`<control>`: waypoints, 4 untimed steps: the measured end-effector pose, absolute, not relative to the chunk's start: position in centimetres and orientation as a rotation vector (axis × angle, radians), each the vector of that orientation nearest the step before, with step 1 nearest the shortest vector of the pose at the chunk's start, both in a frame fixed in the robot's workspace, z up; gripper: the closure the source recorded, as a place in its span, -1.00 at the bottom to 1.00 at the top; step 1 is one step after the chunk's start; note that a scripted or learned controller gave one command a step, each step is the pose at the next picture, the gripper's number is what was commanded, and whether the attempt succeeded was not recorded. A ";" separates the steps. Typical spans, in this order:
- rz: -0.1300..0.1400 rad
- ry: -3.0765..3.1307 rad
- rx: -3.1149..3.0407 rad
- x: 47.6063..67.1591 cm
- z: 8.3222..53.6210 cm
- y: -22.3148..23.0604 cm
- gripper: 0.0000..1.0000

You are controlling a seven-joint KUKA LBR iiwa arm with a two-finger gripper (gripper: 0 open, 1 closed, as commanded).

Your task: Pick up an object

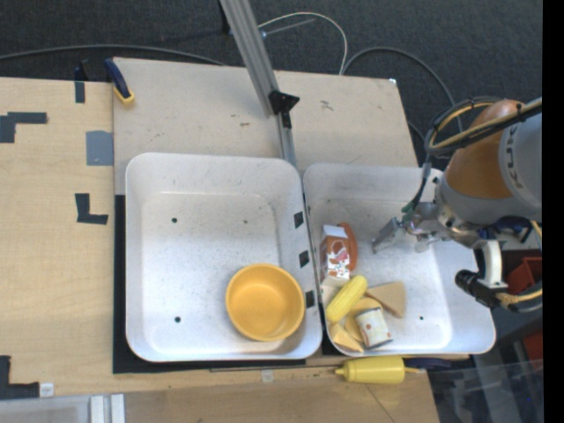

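We see 2 white bins side by side on the bench. The left bin [150, 236] holds 1 yellow bowl [264, 301], upright near its front right corner. The right bin [458, 324] holds a cluster against its left wall: an orange snack packet [338, 250], a yellow banana-shaped toy [346, 298], a tan wedge [390, 298] and a small can [374, 328], all touching or overlapping. A yellow bottle [374, 370] lies outside, on the bench just in front of the right bin.

The gripper [401, 233] hangs over the middle of the right bin, right of the cluster and apart from it. Its fingers [384, 236] look spread, with nothing between them.

We judge the task not yet done: no object is lifted. The cluster likely sits where earlier drops or pushes left it, crowded at the wall, which leaves little finger room on that side. The packet, at the back edge of the pile, seems the nearest candidate. Risk: a finger landing on a neighbouring item.
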State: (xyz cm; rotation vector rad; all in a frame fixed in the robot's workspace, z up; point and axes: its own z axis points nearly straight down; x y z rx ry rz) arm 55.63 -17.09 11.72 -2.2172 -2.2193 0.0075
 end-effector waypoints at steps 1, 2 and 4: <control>0.003 -2.224 -2.220 55.7 8.8 -17.1 -1.00; 0.002 -2.224 -2.218 55.7 9.9 -17.0 1.00; -0.003 -2.227 -2.221 55.8 20.3 -16.1 1.00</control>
